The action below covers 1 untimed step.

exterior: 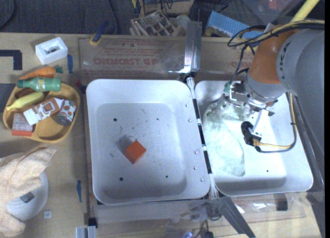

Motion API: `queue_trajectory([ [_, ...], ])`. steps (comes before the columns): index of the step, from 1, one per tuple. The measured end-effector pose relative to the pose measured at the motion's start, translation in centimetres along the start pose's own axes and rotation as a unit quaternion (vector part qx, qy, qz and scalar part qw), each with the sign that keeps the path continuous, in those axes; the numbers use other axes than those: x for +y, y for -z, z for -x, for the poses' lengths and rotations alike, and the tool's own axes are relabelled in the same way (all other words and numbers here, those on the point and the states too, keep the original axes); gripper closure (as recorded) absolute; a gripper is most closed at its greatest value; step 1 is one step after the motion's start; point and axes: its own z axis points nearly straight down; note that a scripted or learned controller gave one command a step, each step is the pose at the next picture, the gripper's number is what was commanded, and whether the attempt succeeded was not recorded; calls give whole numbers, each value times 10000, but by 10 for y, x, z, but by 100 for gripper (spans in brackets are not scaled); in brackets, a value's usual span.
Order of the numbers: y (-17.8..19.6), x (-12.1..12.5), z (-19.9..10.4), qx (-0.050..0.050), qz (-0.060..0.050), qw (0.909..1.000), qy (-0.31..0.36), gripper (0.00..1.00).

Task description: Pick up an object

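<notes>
The orange block (135, 151) lies alone in my left bin (103, 98), well apart from me. My gripper (234, 103) hangs over the right bin (289, 175), above crumpled clear plastic (224, 139), and I cannot tell its state. I judge the risk is descending here and snagging that film, or missing the block entirely.

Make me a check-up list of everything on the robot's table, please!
Surface: two white bins side by side, left bin, right bin.
Job's things: orange block in the left bin; clear crumpled plastic in the right bin.
Clutter: yellow bowl of toy food left of the bins.
Hand: the hand is over the right bin's upper part.
Cables: black and yellow cable looping over the right bin.
Surroundings: boxes and wires behind the bench.
</notes>
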Motion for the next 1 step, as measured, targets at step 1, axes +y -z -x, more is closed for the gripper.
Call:
queue_trajectory([
  [1,47,-3,58,-12,-10,10000,71,0],
])
